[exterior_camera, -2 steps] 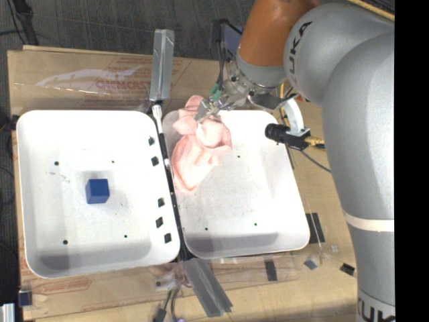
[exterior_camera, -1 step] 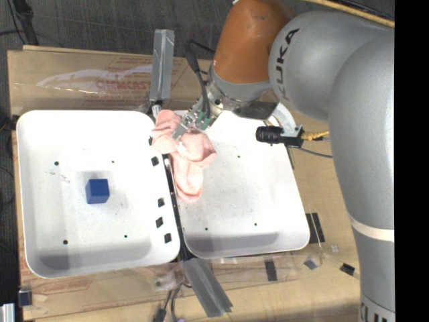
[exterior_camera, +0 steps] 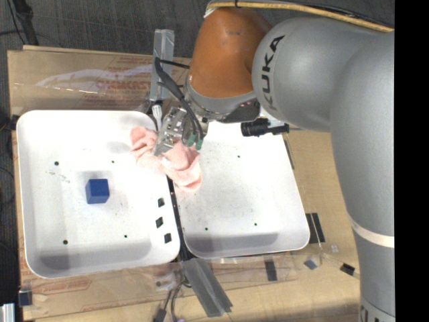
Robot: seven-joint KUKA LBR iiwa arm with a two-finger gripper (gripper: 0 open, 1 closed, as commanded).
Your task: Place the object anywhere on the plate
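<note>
Cloth point(exterior_camera: 175, 156), pink, drapes over the ridge between the two bins, well right of the blue cube point(exterior_camera: 98, 190). Gripper point(exterior_camera: 173, 133) sits at its upper edge; grip cannot be told. Risk, judged: cloth snags on the ridge or slips free when lifted.

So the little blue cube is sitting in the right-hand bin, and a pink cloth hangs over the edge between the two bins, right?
Not quite: the camera view shows the blue cube in the left bin, not the right one. The pink cloth does hang over the edge between the two bins, under the gripper.
</note>
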